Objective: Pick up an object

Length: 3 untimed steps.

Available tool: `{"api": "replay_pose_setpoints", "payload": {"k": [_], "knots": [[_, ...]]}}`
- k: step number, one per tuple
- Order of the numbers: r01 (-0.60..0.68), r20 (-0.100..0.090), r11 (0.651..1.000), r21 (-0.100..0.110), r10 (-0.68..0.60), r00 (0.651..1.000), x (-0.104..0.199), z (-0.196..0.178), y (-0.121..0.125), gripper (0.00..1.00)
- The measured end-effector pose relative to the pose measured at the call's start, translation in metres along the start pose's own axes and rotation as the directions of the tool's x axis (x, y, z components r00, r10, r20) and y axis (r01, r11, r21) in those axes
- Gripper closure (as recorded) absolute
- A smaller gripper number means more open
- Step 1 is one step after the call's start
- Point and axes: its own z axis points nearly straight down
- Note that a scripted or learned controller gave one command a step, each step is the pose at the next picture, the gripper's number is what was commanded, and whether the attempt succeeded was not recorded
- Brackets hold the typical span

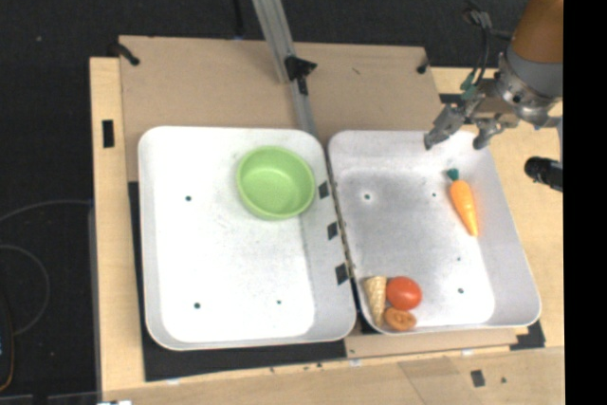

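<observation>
Camera view has the right bin [432,204] as its anchor, and the risks read best from that bin's near edge outward. In its near left corner 3 small things crowd together: a pale cone [376,294], a red tomato [404,292] touching it, and a small brown piece [399,320] just in front of the tomato, hard against the rim. A grasp there would likely catch 2 things at once or jam a finger on the bin wall, and the round tomato could squirt out sideways. Farther back, near the right wall, an orange carrot [463,205] lies alone, lengthwise and well apart from the cluster; it looks the safest target, though its taper and smooth skin could let it slide if gripped near the tip. Left of the right bin, the other bin [180,242] holds a green bowl [275,183], whose rim would need a precise edge pinch. At the right bin's far right corner the pincer [459,133] hovers over the rim with its fingers spread apart and nothing between them; dropping straight down from there would strike the rim rather than any object.
</observation>
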Motion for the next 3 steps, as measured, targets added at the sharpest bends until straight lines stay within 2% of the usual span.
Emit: {"api": "replay_pose_setpoints", "payload": {"k": [1,3], "knots": [[0.000,0.001,1.000,0.000,0.000,1.000,-0.001,0.000,0.000,0.00],[0.001,0.001,1.000,0.006,-0.001,1.000,-0.001,0.123,0.008,0.00]]}}
